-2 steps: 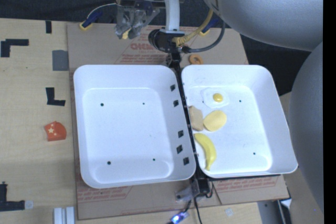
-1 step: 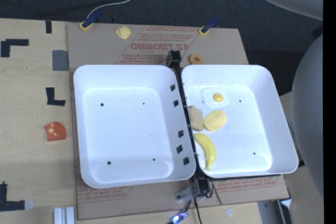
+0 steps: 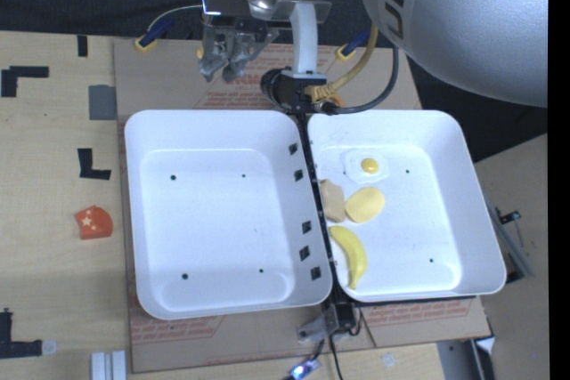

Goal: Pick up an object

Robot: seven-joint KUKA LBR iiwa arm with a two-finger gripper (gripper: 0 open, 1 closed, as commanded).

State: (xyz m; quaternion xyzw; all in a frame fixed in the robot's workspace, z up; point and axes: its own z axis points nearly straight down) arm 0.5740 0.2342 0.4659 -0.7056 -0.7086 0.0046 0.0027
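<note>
While the arm (image 3: 463, 4) hangs high over the far edge of the bench, I see its claw (image 3: 230, 62) above the cardboard just beyond the left bin (image 3: 147, 191), near the bins' shared far corner. The fingers (image 3: 214, 65) point down and sit close together, with nothing between them; from here I cannot tell for sure whether they are fully shut, but they grip nothing.

The things I could pick lie in the right bin (image 3: 445, 191), all along its left side and well apart from the claw. A fried egg (image 3: 366, 166) lies nearest the far wall. Below it a pale round piece (image 3: 364, 205) touches a beige chunk (image 3: 333, 201) that rests against the divider between the bins. A banana (image 3: 350, 253) lies nearest me, curved, just beside the divider.

A small red piece (image 3: 93, 222) sits on the bench left of the left bin. A black cable (image 3: 356, 102) loops off the wrist above the right bin's far rim.
</note>
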